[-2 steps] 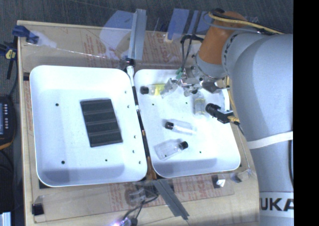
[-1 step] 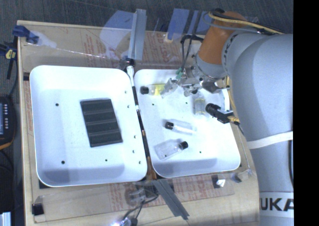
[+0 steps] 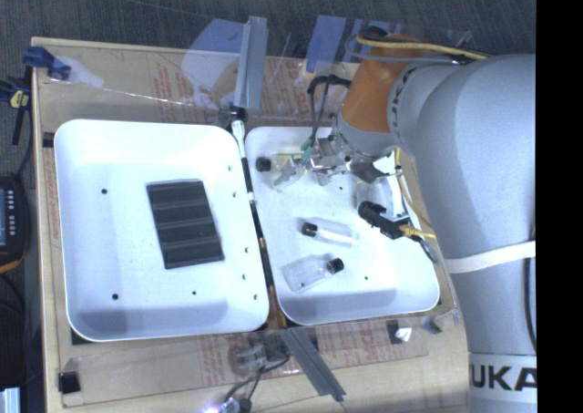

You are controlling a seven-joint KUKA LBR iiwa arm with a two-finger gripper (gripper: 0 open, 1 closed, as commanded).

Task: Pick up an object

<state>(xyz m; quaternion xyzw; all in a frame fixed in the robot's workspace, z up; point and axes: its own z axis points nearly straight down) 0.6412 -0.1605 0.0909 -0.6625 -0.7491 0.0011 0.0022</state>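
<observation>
Lying in left bin (image 3: pixel 68 142): dark ribbed slab (image 3: pixel 185 222), flat, slightly skewed, mid-bin, well apart from gripper (image 3: pixel 321 163).
right bin (image 3: pixel 414 297): three small clear items w/ black caps.
far-end vial (image 3: pixel 273 166): likely target (my judgement). Clear body, faint green tint, black cap toward left wall. Sits at far end of right bin, just beside gripper.
mid vial (image 3: pixel 328 232): clear tube, black cap at left end, lying flat mid-bin.
near vial (image 3: pixel 310 272): clear, black cap at right end, flat, toward near wall.
gripper posn: low over far end of right bin, to right of far-end vial; contact w/ it unclear.
gripper state: cannot tell if open or closed; nothing seen held.
arm (image 3: pixel 474 156): grey, orange band, reaching in from right.
step (est.): grasp approach, lift not yet done.
method: centre on vial body, not cap. Round, slick, prob. rolls, so squeeze across short axis. Stay clear of bin wall and lift straight up.
</observation>
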